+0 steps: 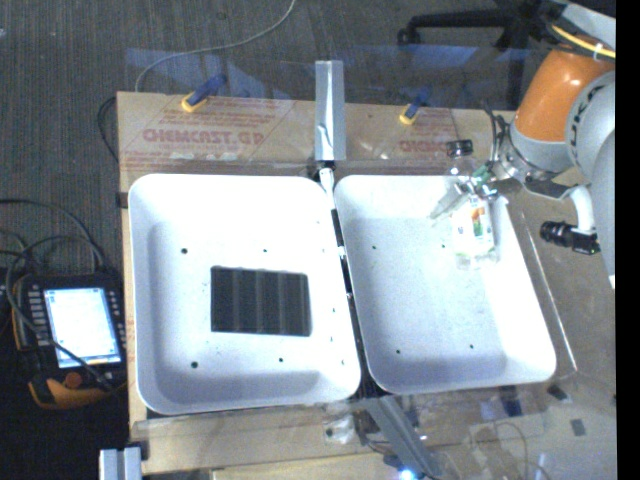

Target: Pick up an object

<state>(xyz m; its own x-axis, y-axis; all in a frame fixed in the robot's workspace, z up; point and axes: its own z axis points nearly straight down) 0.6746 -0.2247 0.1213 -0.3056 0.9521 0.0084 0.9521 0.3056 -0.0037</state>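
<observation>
- Dark ridged block (259, 301) is the one object you can plainly go for; it lies flat near the middle of the left bin (160, 218), well apart from the arm.
- Your pincer (470, 208) hangs over the upper right part of the right bin (420, 338), close to its back wall. The metal parts there blur together, so you cannot tell how far it is open or whether it has hold of anything.
- Just under the pincer there is a pale, glassy smear with a green fleck; it may be tooling or a small item. Do not count it as a catch, since nothing reads clearly as gripped.
- Above it, the orange band (550, 103) and grey wrist come in from the right edge.
- To do the step well, you would likely need to carry the pincer across the divider (340, 248) between the bins, centre it over the block, and line it up so it closes across the block's shorter span.
- Come down straight: the block looks low and flat, so a shallow or off-centre descent could skid over its ridges.
- Mind the raised bin rims on the crossing, and the worktop (230, 133) clamps behind.
</observation>
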